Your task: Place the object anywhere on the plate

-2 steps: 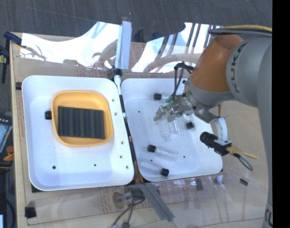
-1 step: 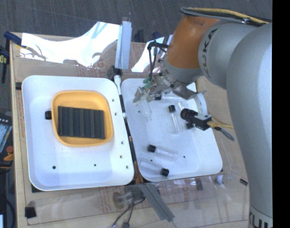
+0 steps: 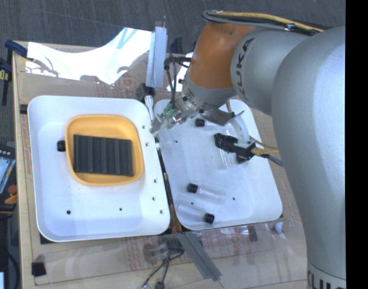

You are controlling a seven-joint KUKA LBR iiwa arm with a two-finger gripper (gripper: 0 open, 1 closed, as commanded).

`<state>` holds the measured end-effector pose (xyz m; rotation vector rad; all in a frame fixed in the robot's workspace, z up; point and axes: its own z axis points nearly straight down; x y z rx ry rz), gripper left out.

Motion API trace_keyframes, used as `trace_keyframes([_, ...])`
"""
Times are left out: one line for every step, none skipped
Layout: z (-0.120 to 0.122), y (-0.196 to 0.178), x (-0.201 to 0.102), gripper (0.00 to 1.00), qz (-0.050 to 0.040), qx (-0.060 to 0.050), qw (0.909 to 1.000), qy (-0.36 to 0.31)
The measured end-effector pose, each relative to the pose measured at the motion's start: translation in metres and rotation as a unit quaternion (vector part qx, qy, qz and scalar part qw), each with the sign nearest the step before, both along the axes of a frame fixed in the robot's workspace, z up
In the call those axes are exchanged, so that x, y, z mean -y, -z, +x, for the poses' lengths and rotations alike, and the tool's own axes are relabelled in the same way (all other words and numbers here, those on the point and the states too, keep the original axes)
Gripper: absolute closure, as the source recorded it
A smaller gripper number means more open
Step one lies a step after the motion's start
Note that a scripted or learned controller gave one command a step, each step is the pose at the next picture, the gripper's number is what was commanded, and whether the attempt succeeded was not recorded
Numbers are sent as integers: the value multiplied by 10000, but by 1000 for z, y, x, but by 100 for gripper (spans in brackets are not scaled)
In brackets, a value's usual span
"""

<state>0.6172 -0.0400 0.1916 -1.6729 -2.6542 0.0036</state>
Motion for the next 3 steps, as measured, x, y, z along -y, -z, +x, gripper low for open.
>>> trace_keyframes([0,0,0,0,-1,2,10000,3])
trace_keyframes([38,-31,41,0,-6,29,9988,-484])
trace_keyframes([39,0,12,0,3,11,9846,-1750])
